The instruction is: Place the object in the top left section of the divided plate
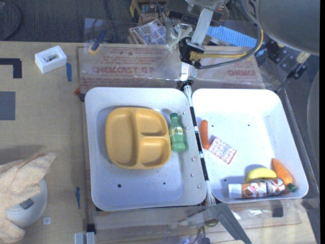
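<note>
Across the surface, two white bins sit side by side. The left bin (142, 187) holds a yellow divided plate (108, 134). A green bottle (177, 135) lies just beside the plate's right rim and is probably the object to place. It is judged light, stiff, smooth plastic, apt to roll, and best taken across its mid-body. The arm's jaws hang over the bins' far edge; whether they are released or clenched cannot be told.
</note>
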{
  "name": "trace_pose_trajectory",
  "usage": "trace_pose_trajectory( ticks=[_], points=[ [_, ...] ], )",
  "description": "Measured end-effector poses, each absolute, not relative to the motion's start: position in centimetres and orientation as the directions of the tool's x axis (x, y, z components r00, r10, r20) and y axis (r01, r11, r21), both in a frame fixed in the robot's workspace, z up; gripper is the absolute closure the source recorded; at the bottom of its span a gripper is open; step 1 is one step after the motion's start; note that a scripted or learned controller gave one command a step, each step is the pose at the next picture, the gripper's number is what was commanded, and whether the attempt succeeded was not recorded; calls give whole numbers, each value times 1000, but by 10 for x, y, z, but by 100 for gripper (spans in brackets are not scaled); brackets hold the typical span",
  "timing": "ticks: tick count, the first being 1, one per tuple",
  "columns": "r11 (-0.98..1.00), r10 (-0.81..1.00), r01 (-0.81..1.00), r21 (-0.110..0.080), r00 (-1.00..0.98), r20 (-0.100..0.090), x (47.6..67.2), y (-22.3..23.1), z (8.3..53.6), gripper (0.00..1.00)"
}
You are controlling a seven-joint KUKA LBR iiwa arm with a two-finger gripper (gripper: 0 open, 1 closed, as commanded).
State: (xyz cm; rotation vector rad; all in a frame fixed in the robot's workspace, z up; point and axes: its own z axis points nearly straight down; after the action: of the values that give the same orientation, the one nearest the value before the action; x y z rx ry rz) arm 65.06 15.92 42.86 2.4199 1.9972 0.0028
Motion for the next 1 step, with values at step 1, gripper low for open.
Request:
trace_pose_trajectory(
  ticks=[1],
  points=[
    [-40,999,999,-3,40,-1,566,226,316,100]
  ],
)
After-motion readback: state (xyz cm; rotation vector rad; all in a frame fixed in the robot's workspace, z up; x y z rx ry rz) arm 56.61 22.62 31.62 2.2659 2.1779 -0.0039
